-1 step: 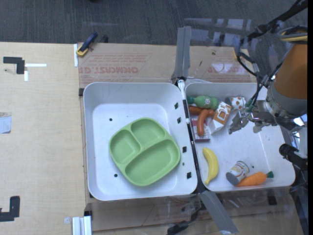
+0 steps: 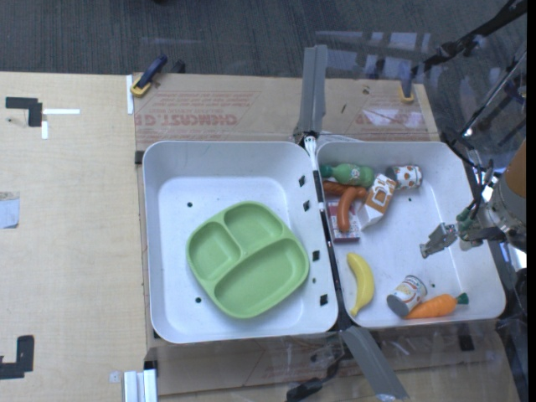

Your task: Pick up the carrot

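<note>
- The carrot (image 2: 434, 307) is lying in the right bin's (image 2: 394, 249) near right corner, touching a small can (image 2: 406, 294), likely crowding any grasp
- The gripper (image 2: 437, 241) is hovering by the bin's right edge, short of the carrot, holding nothing; whether its fingers are parted I cannot tell

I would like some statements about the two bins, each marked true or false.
1. The green divided plastic plate lies in the left white bin. True.
2. The orange carrot lies on the plate. False: it lies in the right white bin, near its front corner.
3. The yellow banana is in the right bin. True.
4. The gripper holds the carrot. False: it hangs apart from it.
</note>
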Controlling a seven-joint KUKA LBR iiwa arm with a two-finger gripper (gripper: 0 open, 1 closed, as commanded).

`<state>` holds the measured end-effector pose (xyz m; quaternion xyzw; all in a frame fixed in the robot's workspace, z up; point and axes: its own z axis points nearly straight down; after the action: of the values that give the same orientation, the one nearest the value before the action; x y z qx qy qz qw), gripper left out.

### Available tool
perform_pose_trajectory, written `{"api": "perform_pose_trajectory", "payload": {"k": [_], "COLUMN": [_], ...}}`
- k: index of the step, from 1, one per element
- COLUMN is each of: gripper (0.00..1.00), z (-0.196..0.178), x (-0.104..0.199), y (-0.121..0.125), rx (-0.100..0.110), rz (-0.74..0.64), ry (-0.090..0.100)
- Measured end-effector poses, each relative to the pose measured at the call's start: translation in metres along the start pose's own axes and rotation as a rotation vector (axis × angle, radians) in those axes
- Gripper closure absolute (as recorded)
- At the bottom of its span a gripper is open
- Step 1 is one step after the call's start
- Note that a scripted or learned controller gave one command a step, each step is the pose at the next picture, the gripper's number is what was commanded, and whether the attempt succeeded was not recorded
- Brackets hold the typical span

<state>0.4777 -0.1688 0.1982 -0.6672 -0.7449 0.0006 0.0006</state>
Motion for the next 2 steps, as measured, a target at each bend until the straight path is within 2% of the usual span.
{"api": "perform_pose_trajectory", "payload": {"k": [1, 2], "gripper": [0.0, 0.0], "z": [0.094, 0.106], "x": [-0.037, -0.052], "y": [-0.005, -0.006], "rx": [0.0, -0.002], "rz": [-0.102, -0.429], "ry": [0.001, 0.0]}}
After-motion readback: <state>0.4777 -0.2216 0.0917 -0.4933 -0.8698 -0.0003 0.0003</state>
